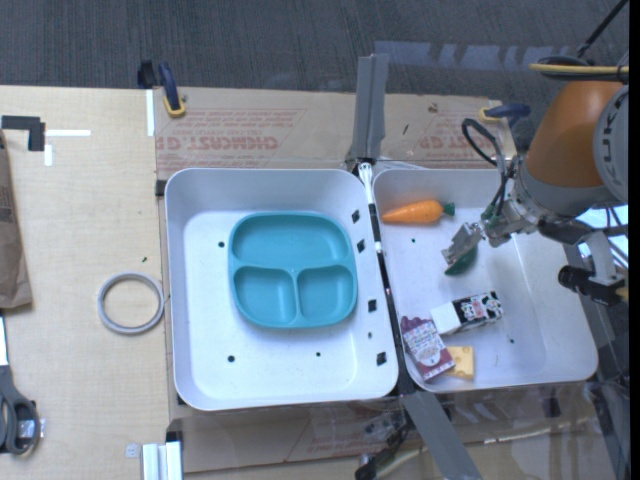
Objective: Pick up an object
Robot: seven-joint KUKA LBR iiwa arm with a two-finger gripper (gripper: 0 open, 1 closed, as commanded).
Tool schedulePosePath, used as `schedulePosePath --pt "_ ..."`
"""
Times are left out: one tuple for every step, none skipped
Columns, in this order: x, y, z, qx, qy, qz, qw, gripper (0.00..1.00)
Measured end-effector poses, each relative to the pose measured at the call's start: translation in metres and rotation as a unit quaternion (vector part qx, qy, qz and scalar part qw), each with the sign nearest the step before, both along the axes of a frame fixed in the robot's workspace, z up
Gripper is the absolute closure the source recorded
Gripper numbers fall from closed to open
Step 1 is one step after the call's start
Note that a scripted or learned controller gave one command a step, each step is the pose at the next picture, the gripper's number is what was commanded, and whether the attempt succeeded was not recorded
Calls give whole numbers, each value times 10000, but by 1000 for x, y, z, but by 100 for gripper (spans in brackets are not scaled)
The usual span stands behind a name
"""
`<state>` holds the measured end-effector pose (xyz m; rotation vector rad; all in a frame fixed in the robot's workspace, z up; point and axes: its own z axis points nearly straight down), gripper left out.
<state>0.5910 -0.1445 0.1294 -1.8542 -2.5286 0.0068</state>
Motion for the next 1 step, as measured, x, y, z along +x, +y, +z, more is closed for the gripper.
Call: schedulePosePath --pt "-16 34 -42 0 -11 -442 9990 0"
